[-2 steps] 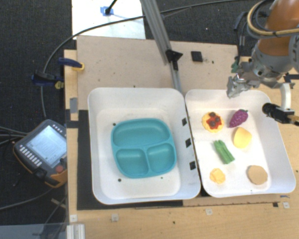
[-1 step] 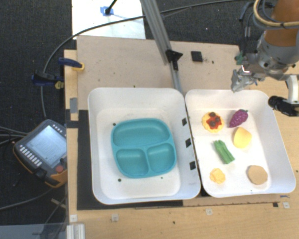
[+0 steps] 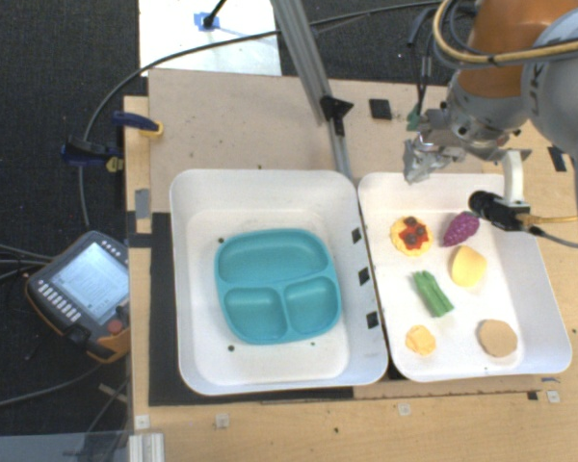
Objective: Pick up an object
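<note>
The grey two-finger gripper (image 3: 419, 166) hangs over the far left corner of the right white bin (image 3: 549, 301), its claw state impossible to tell, while the round pizza-like toy (image 3: 410, 235), purple grape cluster (image 3: 460, 227), yellow lemon (image 3: 468, 267) and green pod (image 3: 432, 293) lie below it.

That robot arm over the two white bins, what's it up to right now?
The arm's gripper hangs over the far edge of the right bin, holding nothing visible. Below it lie six toy foods: a small pizza, a purple piece, a yellow piece, a green piece, an orange piece and a tan disc. The left bin holds a teal divided plate.
</note>
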Available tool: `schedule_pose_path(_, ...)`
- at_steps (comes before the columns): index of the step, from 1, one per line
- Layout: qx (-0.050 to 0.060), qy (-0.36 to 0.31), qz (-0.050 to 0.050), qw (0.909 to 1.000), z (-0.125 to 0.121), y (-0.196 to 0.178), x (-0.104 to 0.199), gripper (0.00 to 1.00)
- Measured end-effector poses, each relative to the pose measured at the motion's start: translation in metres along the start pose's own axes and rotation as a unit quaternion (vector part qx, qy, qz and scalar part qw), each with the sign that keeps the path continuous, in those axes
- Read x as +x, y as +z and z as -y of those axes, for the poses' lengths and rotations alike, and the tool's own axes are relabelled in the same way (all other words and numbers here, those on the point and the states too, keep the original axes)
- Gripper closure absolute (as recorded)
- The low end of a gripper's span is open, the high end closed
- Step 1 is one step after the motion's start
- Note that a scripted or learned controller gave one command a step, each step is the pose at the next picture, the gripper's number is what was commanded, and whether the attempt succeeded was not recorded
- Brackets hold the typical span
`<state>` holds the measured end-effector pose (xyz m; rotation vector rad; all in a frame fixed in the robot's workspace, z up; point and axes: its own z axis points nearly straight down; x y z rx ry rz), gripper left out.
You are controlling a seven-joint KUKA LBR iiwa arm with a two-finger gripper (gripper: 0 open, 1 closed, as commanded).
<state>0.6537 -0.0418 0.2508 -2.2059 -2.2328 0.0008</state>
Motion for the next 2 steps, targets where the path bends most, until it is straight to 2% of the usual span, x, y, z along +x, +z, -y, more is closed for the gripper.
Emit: schedule_pose_path(2,0.0,0.001,0.0,1.0,0.001,0.014,0.099,1.0)
